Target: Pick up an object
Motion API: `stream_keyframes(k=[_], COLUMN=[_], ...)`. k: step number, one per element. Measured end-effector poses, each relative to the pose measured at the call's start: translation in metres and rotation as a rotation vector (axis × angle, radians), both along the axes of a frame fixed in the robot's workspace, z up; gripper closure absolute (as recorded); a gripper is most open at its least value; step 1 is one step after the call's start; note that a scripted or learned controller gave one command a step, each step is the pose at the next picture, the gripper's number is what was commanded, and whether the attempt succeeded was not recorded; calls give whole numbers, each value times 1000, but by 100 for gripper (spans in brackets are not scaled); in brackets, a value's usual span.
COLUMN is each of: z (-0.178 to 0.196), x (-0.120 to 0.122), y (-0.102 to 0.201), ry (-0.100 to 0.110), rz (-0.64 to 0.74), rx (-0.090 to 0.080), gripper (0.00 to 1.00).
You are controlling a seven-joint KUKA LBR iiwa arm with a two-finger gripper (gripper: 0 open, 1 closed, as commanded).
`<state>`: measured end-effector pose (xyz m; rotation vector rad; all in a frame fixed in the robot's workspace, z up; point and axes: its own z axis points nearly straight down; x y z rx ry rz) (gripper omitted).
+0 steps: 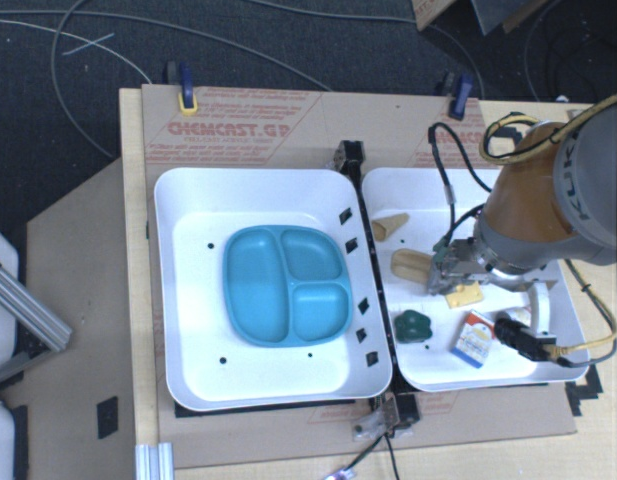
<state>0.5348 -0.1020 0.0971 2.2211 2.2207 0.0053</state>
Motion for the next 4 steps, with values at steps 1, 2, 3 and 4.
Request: stream_keyframes(k=[1,2,3,4], z=[61,116,130,130], x=[8,18,19,35], y=[-3,3,3,50], ry=[-2,-3,0,1], rz=[1,2,2,6], rx=[-3,-3,-2,0], gripper=[100,100,100,100])
